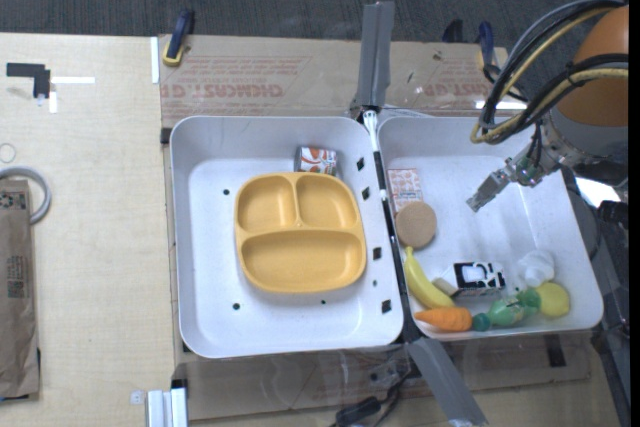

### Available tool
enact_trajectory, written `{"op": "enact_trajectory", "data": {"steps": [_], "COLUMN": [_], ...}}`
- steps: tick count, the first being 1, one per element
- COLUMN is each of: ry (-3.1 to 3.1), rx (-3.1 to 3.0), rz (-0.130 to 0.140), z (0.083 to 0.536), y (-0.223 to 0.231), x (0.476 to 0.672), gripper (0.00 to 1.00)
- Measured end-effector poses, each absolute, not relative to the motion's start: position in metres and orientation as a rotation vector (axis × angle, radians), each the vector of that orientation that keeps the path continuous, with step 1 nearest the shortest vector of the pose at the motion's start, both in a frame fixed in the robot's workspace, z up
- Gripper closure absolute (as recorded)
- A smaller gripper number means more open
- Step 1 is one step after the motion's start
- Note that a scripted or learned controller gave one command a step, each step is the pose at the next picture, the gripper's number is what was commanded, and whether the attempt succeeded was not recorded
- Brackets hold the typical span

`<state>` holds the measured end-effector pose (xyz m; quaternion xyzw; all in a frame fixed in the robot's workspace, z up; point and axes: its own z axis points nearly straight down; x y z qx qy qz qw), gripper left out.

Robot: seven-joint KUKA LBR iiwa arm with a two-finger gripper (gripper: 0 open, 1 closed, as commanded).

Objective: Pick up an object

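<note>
Gripper (486,191) hangs over the upper middle of the right bin (590,245), pointing down-left, above bare bin floor. Nothing between its fingers; whether they are wide or narrow, cannot tell. Arm (600,65) enters from the right with black and yellow cables looped over it.

Pickable things all lie below or left of the gripper, none touching it. Nearest: round tan disc (416,224), down-left of the gripper, near the divider. Just above the disc, a flat red-and-white packet (403,183), left of the gripper. Banana (425,283) below the disc, curving toward the bin's front. Carrot (444,319) at the front edge, touching the banana's lower end. Small black-and-white box (478,276) just right of the banana, well below the gripper. Green item (506,312) along the front edge right of the carrot. Lemon (553,299) at the front right corner, beside the green item. White crumpled thing (536,265) just above the lemon.

Count, right bin: one each of disc, packet, banana, carrot, box, green item, lemon, white thing. Eight.

Left bin (190,245): one yellow divided plate (299,232) with three compartments, centred; one small carton (316,159) just behind it, touching or nearly touching the plate rim. Two.
</note>
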<state>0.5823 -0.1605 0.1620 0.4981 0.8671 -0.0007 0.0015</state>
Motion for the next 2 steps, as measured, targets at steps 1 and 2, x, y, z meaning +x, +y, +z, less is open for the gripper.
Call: {"op": "enact_trajectory", "data": {"steps": [1,2], "ry": [2.605,2.605], "rx": [1.750,1.745], "rz": [-0.003,-0.006], "z": [0.2315,0.2405], "y": [-0.1643,-0.1640], "x": [0.6227,0.6237], "gripper": [0.00,1.00]}}
